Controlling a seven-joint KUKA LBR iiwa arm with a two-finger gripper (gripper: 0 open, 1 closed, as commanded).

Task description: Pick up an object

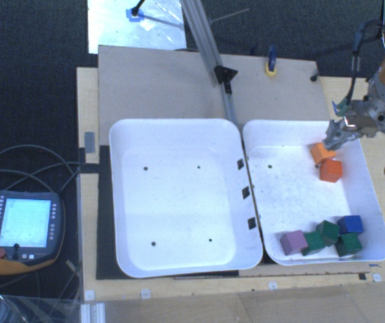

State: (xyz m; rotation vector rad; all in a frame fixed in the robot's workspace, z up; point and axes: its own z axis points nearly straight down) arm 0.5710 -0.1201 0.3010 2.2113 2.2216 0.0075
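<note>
My gripper hangs over the far right part of the right bin, reaching in from the right. Its tip is right above and touching or nearly touching a light orange block. A darker orange block lies just in front of that one. Along the bin's near right corner sit a purple block, a blue block and three green blocks.
The left bin stands beside the right one, with black clips on the shared rim. A slanted metal pole crosses the back of the bench. A teach pendant lies on the floor at left.
</note>
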